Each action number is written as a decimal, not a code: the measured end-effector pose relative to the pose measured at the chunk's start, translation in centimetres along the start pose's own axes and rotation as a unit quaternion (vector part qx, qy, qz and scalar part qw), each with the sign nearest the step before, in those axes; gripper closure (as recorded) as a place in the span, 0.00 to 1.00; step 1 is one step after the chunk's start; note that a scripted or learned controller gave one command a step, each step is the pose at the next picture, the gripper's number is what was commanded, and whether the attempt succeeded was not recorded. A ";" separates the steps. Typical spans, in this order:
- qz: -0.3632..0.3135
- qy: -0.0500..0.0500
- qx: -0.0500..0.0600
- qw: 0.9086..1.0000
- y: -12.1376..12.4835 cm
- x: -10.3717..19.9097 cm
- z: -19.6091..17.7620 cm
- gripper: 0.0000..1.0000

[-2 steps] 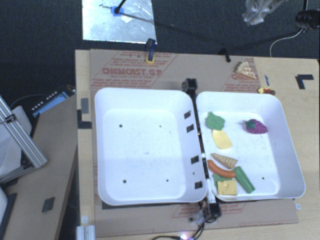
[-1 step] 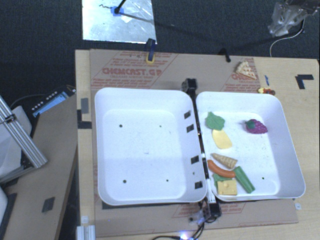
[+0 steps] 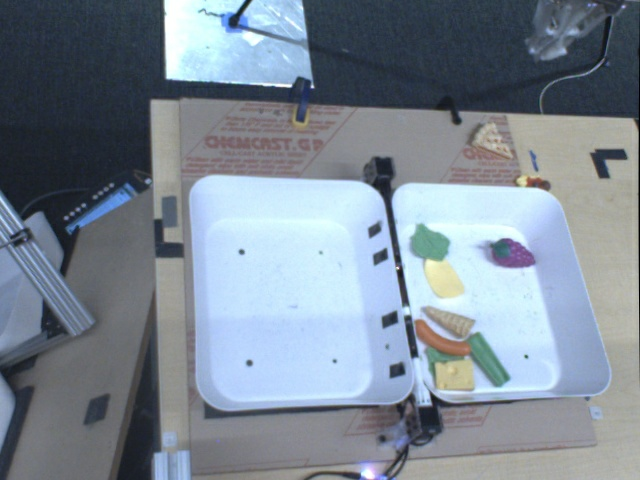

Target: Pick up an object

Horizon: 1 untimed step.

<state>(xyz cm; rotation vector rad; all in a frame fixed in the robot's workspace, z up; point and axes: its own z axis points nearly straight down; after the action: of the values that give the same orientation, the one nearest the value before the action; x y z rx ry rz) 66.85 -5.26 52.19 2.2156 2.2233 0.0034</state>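
While raised off the bench, gripper [image 3: 560,20] touches nothing.

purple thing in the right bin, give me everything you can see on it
The purple toy looks like a small plastic bunch of grapes: a lumpy magenta-purple body with a bit of green at its upper left end. It lies flat on the floor of the right bin, in the upper right part, near the far wall but apart from it. Nothing touches it; the other toy foods lie well off toward the bin's left side.
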 end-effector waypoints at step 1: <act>0.000 0.000 0.000 1.000 0.0 1.7 -1.2 1.00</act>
<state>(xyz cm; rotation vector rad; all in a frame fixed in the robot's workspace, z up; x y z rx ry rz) 66.85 -3.53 53.35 2.2160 2.2233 0.0031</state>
